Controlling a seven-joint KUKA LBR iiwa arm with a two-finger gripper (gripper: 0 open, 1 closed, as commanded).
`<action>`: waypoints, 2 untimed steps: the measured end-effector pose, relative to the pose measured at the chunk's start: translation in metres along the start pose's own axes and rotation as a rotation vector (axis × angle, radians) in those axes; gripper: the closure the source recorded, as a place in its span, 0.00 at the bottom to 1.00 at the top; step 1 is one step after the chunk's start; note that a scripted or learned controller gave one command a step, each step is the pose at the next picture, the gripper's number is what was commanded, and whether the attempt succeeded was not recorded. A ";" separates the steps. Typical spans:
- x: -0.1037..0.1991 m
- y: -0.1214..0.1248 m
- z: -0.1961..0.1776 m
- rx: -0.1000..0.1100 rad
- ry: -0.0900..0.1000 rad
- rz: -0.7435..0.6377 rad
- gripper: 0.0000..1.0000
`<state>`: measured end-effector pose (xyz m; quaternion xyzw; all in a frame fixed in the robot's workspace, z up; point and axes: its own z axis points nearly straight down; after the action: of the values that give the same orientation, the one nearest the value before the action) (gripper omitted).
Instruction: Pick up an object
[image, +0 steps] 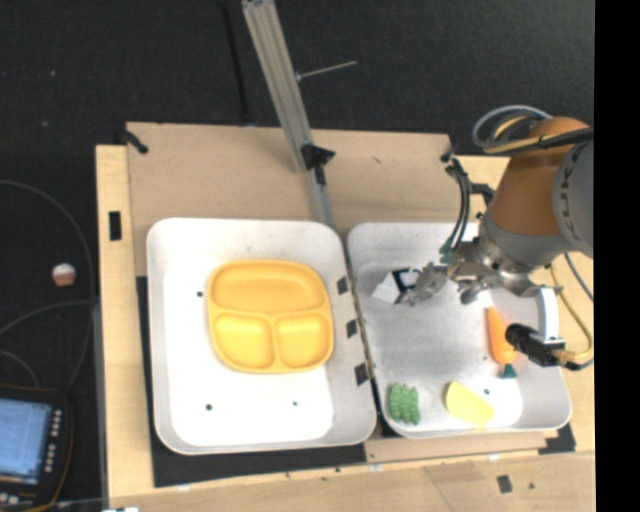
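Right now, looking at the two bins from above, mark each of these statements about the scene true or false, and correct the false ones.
1. The yellow divided tray lies in the left bin. True.
2. The carrot lies in the left bin. False: it lies in the right bin, near its right side.
3. The green object sits near the right bin's front edge. True.
4. The yellow object rests on the divided tray. False: it lies in the right bin, beside the green object.

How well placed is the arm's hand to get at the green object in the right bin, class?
Probably yes. The green object lies alone near the front left corner of the right bin, with bare floor between it and the hand. The yellow object sits apart from it.
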<state>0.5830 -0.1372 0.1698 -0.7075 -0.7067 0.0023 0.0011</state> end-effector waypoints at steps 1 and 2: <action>-0.003 0.000 0.063 0.001 0.000 0.000 0.00; -0.004 0.000 0.069 -0.004 0.000 0.002 0.00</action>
<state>0.5828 -0.1417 0.1008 -0.7081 -0.7061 0.0008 -0.0004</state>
